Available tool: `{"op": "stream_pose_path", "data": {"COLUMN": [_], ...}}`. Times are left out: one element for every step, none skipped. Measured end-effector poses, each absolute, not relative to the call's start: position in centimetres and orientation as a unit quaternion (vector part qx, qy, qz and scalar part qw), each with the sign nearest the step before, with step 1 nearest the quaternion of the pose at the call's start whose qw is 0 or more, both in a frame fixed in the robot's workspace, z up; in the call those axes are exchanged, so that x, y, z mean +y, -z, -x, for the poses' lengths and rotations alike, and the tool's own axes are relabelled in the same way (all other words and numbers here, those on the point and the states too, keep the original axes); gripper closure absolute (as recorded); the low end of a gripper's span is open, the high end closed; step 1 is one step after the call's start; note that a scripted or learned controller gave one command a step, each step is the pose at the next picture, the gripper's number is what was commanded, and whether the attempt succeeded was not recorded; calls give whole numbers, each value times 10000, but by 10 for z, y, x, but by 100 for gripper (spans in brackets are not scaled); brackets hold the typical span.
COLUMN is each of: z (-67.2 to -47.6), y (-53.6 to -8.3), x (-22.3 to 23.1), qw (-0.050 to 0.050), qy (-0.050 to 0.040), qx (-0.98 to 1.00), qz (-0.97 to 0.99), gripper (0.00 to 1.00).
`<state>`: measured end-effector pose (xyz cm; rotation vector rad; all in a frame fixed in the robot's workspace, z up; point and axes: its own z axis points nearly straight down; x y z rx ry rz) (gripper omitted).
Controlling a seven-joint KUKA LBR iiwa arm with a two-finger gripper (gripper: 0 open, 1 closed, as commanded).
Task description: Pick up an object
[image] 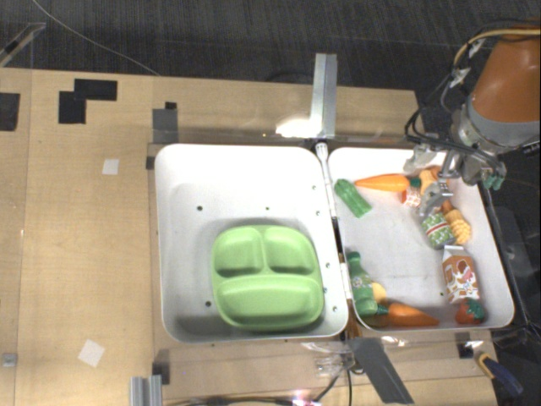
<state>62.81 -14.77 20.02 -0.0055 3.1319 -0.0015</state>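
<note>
Gripper (437, 194) hung over right bin (397, 252) | beside carrot (382, 182) | grip: could not tell | left bin (182, 218) held green tray (266, 276)

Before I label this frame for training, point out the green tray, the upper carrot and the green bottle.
green tray (267, 277), camera view, on its large front compartment.
upper carrot (382, 182), camera view, on its orange middle.
green bottle (360, 282), camera view, on its body.

The arm (505, 83) runs off the right edge, its hand (439, 194) partly blurred.
</note>
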Motion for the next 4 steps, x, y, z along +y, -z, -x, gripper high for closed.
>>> {"op": "stream_pose_path", "data": {"z": [-590, -521, -498, -504], "y": [-90, -90, -91, -91], "x": [-192, -190, -180, -158], "qw": [80, 64, 106, 100], "qy": [20, 17, 37, 39], "qx": [9995, 9997, 9972, 9973], "qz": [302, 231, 745, 725], "gripper": [0, 0, 0, 0]}}
